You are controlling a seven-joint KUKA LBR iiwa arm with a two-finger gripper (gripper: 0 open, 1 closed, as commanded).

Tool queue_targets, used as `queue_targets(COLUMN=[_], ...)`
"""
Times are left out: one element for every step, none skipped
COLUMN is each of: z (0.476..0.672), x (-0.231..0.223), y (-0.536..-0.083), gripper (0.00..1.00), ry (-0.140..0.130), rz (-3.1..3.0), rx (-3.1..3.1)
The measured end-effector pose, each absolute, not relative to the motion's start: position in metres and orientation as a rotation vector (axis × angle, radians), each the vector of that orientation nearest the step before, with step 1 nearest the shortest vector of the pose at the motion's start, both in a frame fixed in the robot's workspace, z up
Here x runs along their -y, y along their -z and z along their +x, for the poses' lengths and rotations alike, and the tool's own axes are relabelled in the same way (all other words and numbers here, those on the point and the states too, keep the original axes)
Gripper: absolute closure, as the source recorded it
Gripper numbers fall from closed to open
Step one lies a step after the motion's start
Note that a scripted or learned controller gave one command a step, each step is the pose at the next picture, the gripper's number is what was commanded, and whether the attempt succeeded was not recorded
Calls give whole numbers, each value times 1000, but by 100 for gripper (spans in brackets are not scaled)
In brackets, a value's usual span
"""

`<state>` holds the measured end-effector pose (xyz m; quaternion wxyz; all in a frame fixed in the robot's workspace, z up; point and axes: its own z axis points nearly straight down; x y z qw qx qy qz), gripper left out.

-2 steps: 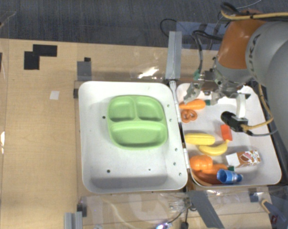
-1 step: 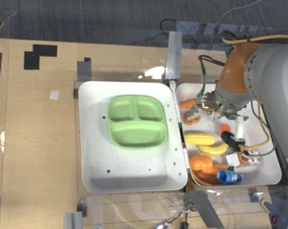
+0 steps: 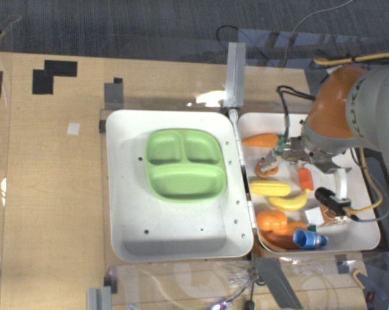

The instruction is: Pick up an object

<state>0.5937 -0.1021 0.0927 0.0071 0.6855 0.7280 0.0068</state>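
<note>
Divided plate (image 3: 184, 163) in left bin (image 3: 126, 231), carrot (image 3: 261, 140), bananas (image 3: 279, 194) and cup (image 3: 308, 239) in right bin (image 3: 368, 234)

The big grey arm (image 3: 375, 108) is cut off by the right edge, so most of it is out of sight. The arm also covers the far right corner of the right bin (image 3: 368, 234). The end effector (image 3: 278, 155) is small and dark, and its tip is too hard to make out. A little round thing (image 3: 268, 168) sits just below it, too blurry to name. A blue thing (image 3: 308, 239) hides part of the brown-orange thing (image 3: 281, 239) behind it.
</note>
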Motion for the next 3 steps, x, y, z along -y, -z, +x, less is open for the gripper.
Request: queue_targets(z=[613, 616, 596], x=[98, 95, 29], y=[-92, -105, -207], gripper=[0, 100, 100], ry=[-16, -27, -7], rz=[2269, 2260, 2273], rx=[-2157, -2161, -2164])
